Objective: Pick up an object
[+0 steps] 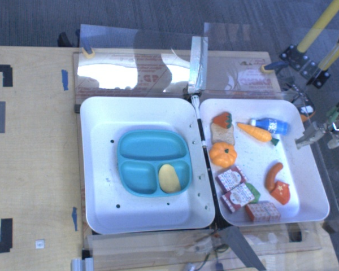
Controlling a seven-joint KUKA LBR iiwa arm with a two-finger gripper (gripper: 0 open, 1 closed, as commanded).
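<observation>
Grey metal gripper (312, 135) sits at the far right, over the right rim of the right white bin (316, 199), pointing left toward the toys. It is too small and blurry to tell if it is open or closed, and nothing can be seen held in it.

On the left, the left white bin (96, 151) holds a blue plastic plate with three parts (150, 151). A yellow egg-shaped toy (169, 178) lies in the plate's lower right part.

In the right bin, a slice of toy bread with a red top (222, 130) lies near the top left. Just below it is a small orange pumpkin (223, 154). Three little red and white cartons (239, 196) lie close together along the bottom. An orange carrot (254, 132) touches a blue bottle (273, 126). A red sausage (273, 175) lies just above a red wedge (281, 192), near the gripper's side.
</observation>
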